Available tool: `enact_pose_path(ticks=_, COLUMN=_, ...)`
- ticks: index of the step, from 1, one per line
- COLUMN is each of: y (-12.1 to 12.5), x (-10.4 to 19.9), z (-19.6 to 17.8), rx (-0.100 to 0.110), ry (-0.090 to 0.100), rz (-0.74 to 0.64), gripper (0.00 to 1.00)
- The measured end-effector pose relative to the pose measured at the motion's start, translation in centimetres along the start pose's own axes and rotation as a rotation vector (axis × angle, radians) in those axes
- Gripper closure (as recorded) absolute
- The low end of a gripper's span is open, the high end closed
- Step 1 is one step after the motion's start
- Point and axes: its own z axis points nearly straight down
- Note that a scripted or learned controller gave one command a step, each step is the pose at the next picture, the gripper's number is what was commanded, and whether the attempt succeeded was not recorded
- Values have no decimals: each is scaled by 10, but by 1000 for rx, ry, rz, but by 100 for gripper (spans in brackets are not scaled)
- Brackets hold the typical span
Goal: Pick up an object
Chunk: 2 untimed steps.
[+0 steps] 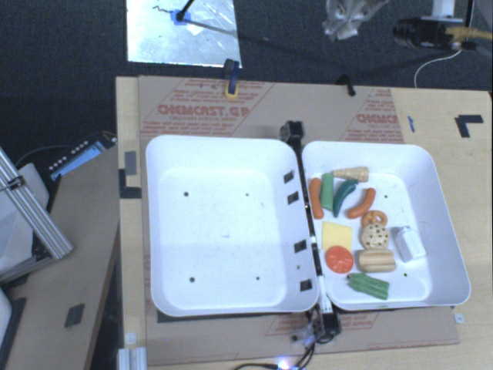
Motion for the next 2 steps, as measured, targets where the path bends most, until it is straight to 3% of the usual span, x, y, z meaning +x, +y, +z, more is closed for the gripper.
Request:
enact_pose_path(ticks=1, y=-5, x=57, z=96, rx=17, ry=1, rz=-2, gripper=100)
enact_pose_path(ticks=2, y=-8, x=154, z=272, rx=25, ry=0, rz=-3, gripper=100)
